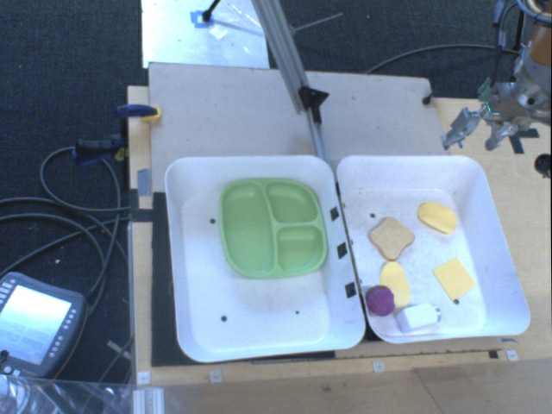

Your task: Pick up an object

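The right bin [492,205] holds several small items: a tan toast-shaped piece [392,237], a yellow oval piece [438,217], a yellow square slice [454,278], a pale yellow oval [395,279], a purple ball [379,300] and a white block [418,316]. My gripper [479,134] hangs at the upper right, above the back right corner of that bin, clear of all the items. Its two fingers [457,131] are spread apart with nothing between them.
The left bin [194,317] carries a green divided plate [273,228]. A slanted metal pole [285,46] crosses the back of the bench and ends at the seam between the bins. Cables and a pendant [34,322] lie on the floor at left.
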Controlling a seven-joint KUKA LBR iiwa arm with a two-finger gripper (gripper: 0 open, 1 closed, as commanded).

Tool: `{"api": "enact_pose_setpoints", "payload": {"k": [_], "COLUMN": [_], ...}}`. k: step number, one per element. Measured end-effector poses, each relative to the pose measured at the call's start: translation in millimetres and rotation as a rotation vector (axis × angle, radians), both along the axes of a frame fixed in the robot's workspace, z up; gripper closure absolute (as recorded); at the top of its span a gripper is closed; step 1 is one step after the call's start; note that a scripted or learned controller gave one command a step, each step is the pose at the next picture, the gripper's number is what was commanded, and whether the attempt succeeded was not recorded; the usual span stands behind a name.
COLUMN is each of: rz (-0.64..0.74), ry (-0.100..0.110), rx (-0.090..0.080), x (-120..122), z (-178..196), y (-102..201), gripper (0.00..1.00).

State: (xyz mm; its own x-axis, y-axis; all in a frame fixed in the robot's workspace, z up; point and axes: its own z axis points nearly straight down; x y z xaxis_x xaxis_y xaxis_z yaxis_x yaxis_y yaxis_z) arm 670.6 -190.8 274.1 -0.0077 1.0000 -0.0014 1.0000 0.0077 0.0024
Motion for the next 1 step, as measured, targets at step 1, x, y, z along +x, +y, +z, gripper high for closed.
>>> {"api": "enact_pose_setpoints", "payload": {"k": [1], "rz": [0.001], "ry": [0.001], "rx": [-0.001], "x": [-0.1], "z": [0.1], "y": [-0.3], "gripper": [0.00]}}
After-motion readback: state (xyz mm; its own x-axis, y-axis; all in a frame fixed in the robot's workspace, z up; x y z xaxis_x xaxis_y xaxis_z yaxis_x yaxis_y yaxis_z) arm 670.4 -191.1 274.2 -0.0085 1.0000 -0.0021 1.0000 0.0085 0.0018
